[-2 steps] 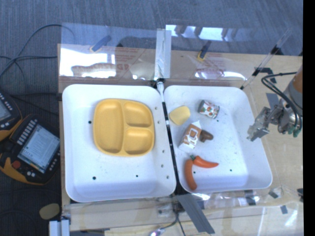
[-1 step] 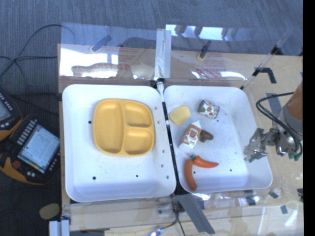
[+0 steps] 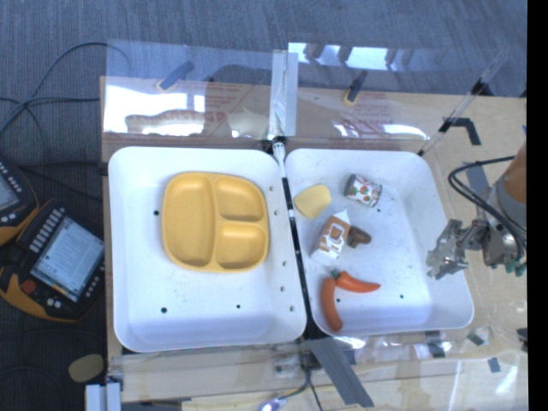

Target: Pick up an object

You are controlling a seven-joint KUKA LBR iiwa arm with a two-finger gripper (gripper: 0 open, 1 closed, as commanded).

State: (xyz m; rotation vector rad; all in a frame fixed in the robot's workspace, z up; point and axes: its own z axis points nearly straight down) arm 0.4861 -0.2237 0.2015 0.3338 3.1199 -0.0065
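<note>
I see gripper (image 3: 447, 255) over right bin (image 3: 402, 165), at its right rim, nothing between fingers; how far open, cannot tell. Right bin count: one can (image 3: 363, 190), one yellow piece (image 3: 312, 200), one carton (image 3: 332, 236), one carrot (image 3: 355, 283), one sausage (image 3: 330, 303). Left bin (image 3: 137, 306): one yellow divided plate (image 3: 215, 221).

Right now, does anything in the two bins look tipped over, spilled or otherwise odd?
Nothing is spilled. In the right bin, the small can and the carton lie on their sides rather than upright. The yellow tray sits flat in the left bin.
</note>
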